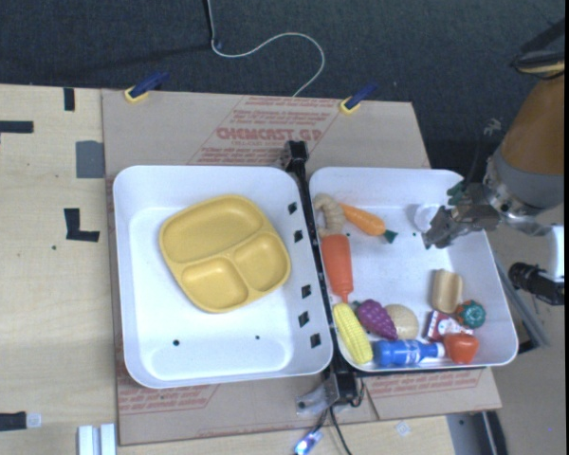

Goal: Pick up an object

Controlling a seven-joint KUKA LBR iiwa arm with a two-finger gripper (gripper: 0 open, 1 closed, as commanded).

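Observation:
My gripper (443, 227) hangs over the right side of the right bin (379, 174), near its right wall, with nothing visibly held. A small pale object (424, 217) lies just left of it. Toy food fills that bin: an orange carrot (363, 220), a long red-orange piece (338, 264), a beige piece (330, 212), a tan bread piece (444, 290), yellow corn (351, 333), purple grapes (375, 318), a blue bottle (405, 353) and a red tomato (462, 348).
The left bin (142, 301) holds a yellow divided plate (225, 252). Both bins sit on a cardboard sheet (256, 131) held by two clips. A white cable (266, 45) loops behind the bins.

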